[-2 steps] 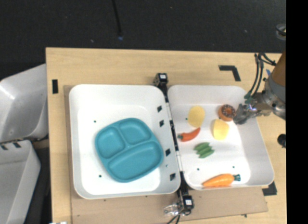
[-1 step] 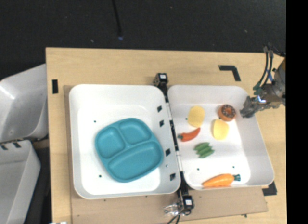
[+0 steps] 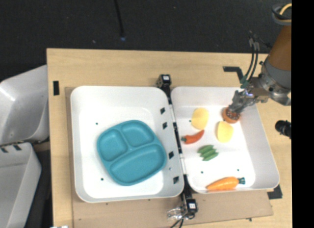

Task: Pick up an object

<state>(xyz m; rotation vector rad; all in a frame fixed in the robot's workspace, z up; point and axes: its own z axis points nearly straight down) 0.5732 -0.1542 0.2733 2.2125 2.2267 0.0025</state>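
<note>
Six small toy foods lie in the right-hand shallow white bin (image 3: pixel 265 173) — none lifted clear yet. The grey two-finger gripper (image 3: pixel 236 108) is down at a small round reddish-brown piece (image 3: pixel 231 115) near the bin's far right corner, seemingly touching it. Whether its tips are spread or closed around the piece I cannot tell — too small and blurred. The grasp and the lift remain unconfirmed.

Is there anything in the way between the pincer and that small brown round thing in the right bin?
Nothing visible is in the way. The pincer hangs directly over the small brown round object near the right bin's far side; the two yellow pieces lie off toward the divider.
</note>
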